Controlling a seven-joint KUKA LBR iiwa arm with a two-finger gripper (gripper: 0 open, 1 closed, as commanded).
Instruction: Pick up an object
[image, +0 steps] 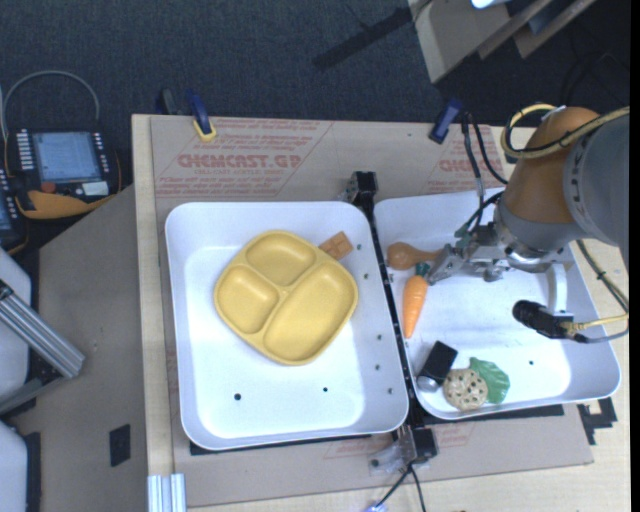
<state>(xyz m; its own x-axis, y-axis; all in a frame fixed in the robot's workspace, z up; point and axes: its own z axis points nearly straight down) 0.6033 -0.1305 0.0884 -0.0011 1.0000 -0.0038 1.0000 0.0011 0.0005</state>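
The tool (447, 262) hung low over the right bin (590, 385), near its left wall; whether it was spread or pressed together could not be determined. A carrot (413, 303) lay just below it, against that wall. A cookie (463, 388) and green leaf (492, 378) sat at the bin's near edge. The left bin (200, 400) carried a yellow divided plate (287, 297).
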